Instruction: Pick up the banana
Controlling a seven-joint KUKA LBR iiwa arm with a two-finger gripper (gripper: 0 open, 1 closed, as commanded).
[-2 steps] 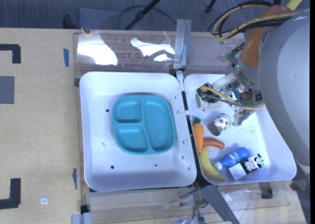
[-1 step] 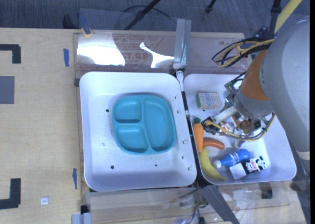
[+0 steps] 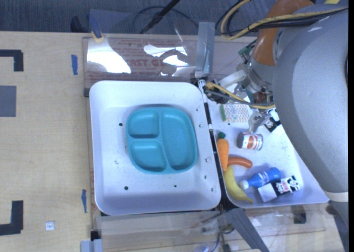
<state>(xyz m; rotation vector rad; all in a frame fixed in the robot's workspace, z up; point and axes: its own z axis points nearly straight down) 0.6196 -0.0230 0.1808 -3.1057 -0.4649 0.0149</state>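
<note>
The yellow banana (image 3: pixel 234 186) lies curved near the front left corner of the right bin (image 3: pixel 310 181). It sits just below a red sausage-shaped toy (image 3: pixel 239 162) and to the left of a blue bottle (image 3: pixel 261 179). My gripper (image 3: pixel 260 116) hangs over the back half of the same bin, above a small red and white can (image 3: pixel 251 142). It is well apart from the banana, which lies toward the front. The grey arm hides the right part of the bin.
An orange carrot (image 3: pixel 222 151) lies along the right bin's left wall. A black and white carton (image 3: pixel 279 188) lies at the front, a green and white packet (image 3: pixel 234 113) at the back. The left bin (image 3: pixel 105 151) holds a blue divided plate (image 3: pixel 161 138).
</note>
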